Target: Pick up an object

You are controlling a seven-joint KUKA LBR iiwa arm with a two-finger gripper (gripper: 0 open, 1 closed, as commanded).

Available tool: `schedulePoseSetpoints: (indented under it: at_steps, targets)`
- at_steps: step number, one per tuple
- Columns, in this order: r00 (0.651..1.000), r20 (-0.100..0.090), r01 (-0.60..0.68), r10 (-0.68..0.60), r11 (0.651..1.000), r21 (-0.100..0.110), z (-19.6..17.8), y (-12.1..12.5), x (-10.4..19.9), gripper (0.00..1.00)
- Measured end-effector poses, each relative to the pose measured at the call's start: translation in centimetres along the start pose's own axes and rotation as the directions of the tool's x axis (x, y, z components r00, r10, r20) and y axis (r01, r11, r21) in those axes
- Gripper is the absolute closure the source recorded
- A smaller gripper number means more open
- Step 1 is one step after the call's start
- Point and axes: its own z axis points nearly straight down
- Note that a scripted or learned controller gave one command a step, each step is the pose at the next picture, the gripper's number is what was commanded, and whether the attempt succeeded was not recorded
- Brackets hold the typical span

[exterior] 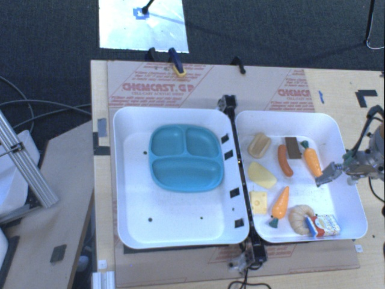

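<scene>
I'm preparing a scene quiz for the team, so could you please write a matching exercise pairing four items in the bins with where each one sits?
Things:
1. blue divided plate
2. cheese wedge
3. bread roll
4. small carton

Places:
A. right bin, near right corner
B. right bin, far left corner
C. left bin, middle
D. right bin, near left edge

Pairs: 1-C, 2-D, 3-B, 4-A

- Arm (374,138) enters at the view's right edge, mostly cut off.
- Gripper (328,176) hangs low, reaching toward the view's left.
- Wrist (361,163) sits level behind it.
</scene>
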Motion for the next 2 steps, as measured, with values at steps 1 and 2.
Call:
schedulePoseSetpoints:
  at_steps: [1, 2]
  targets:
    - [1.0, 0.003, 0.004, -0.004, 1.0, -0.012, -0.6, 0.3, 0.1, 0.0]
    - [1.0, 0.001, 0.003, -0.003, 1.0, -0.009, 3.6, 0.4, 0.4, 0.0]
